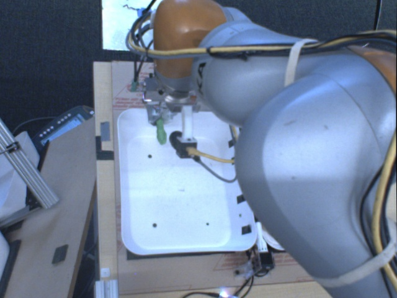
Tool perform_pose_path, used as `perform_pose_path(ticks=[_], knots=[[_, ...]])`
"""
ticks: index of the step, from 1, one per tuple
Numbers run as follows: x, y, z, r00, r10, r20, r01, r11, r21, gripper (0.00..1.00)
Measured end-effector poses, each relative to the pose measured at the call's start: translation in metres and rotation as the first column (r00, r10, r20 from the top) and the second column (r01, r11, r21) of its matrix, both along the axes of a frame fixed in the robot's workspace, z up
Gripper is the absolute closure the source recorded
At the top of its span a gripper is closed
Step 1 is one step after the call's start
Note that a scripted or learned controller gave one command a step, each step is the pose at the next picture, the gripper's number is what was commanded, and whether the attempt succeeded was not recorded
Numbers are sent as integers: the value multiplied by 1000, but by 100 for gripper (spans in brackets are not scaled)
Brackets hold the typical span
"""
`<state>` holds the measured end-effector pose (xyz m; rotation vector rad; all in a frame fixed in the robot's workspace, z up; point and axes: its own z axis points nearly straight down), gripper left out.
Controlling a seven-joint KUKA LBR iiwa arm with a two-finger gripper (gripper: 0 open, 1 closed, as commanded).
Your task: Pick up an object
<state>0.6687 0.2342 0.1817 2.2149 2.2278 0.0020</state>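
hand (pixel 166 118) low over far end of white bin (pixel 133 228), a small green object (pixel 160 131) at its fingers; grip state cannot tell, lift pending.

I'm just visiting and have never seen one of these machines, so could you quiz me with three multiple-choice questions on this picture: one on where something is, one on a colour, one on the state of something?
1. Where is the gripper?
A. Over the far end of the white bin
B. Over the near end of the bin
C. Out over the bench to the left of the bin

2. What colour is the small object below the gripper?
A. Red
B. Green
C. Blue

3. How does the yellow cable run?
A. Coiled on the bench
C. Cut in two pieces
B. From a black plug off to the right, above the bin

Answers: 1 A, the gripper sits at the bin's top edge. 2 B, the object is plainly green. 3 B, the cable leaves the plug and runs rightward.
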Motion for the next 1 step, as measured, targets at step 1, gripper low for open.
perform_pose_path(ticks=[1], knots=[[-15, -1, -2, 1000, -3, -1, 3, 1000, -1, 100]])
